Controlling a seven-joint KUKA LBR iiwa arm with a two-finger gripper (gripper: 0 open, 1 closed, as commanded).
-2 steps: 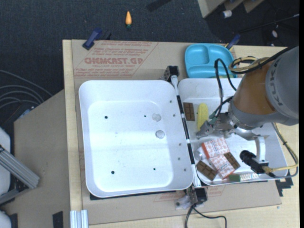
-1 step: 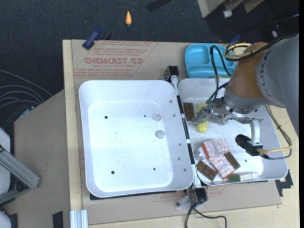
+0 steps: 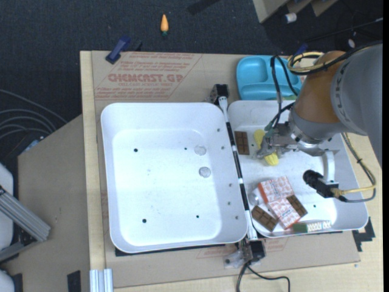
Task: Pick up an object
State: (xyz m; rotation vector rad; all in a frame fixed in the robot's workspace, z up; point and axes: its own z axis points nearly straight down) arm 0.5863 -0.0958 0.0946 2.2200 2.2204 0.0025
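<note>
We see the two-finger gripper of the grey arm lowered into the right-hand shallow white bin, near that bin's left wall and toward its far end; we cannot tell from this slanted overhead view how the jaws stand, because the wrist covers them. Directly under the gripper lies a small yellow rounded object, with another patch of yellow showing just above it. We judge this piece to be light and smooth, probably plastic and a little slippery, so a grasp across its narrow middle looks safest. Just to its left, against the bin's left wall, rests a small brown rectangular block. Toward the bin's near edge lie flat red-and-white patterned packets among more brown blocks; these look thin and hard to pinch from above. The left-hand white bin holds two small grey discs. A light blue plastic tray sits beyond the right bin's far edge.
</note>
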